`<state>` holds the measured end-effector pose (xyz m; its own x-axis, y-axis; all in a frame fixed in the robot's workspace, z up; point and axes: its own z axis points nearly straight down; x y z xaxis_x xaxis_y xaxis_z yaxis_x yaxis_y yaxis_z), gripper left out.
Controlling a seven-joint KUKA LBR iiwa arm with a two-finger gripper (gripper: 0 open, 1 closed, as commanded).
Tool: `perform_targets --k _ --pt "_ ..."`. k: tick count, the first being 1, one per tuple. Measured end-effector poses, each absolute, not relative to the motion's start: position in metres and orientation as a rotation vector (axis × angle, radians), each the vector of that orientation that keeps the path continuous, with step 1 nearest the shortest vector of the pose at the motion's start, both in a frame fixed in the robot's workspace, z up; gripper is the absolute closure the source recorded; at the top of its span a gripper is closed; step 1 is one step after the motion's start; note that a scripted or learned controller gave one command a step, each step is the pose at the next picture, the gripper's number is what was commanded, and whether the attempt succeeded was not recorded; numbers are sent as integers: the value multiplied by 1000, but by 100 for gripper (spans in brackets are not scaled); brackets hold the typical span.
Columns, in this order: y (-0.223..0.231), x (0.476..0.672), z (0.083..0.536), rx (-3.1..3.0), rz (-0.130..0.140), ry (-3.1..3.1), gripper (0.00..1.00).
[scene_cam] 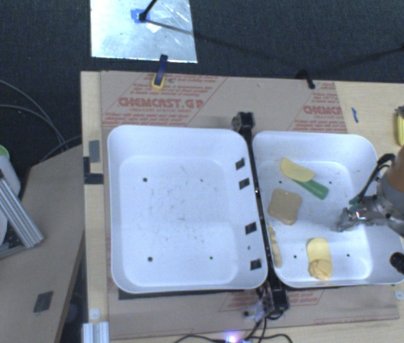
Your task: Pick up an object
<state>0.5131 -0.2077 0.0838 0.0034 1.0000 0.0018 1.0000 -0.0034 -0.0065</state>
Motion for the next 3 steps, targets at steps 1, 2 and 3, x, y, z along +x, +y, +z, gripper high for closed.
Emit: perform_targets --k 1,2,3 --pt "-206 576 85 -2219 -6 -2234 100" --pt "-207 495 84 -2222 2 -2216 100" --pt "-205 572 86 -2218 -7 -2236 100"
